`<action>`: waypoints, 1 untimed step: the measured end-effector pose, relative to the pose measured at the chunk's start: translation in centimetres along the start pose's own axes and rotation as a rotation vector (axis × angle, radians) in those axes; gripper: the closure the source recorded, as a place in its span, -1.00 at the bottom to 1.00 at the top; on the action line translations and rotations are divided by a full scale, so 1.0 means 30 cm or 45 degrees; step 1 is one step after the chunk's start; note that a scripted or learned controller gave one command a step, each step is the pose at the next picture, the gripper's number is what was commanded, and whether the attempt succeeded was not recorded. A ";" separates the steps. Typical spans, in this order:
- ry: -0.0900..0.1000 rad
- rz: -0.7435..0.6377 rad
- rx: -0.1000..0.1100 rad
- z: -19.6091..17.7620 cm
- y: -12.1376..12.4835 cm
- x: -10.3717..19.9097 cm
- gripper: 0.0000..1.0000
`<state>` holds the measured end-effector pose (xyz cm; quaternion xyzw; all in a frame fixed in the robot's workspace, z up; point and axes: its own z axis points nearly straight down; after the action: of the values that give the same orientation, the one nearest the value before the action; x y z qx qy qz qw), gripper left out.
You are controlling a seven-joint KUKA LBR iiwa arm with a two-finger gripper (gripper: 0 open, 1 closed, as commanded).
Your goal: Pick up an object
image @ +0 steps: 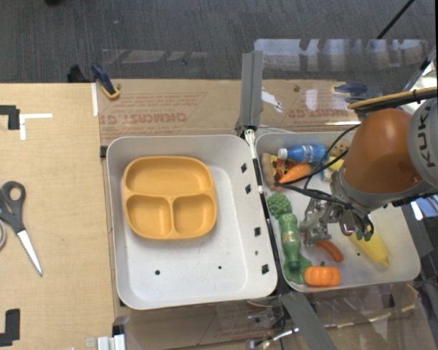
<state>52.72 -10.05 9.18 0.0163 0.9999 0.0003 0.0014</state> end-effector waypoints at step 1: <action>-0.004 -0.259 0.002 -0.021 -0.295 0.004 1.00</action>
<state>52.31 -18.89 9.82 -0.0855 0.9963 -0.0005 0.0030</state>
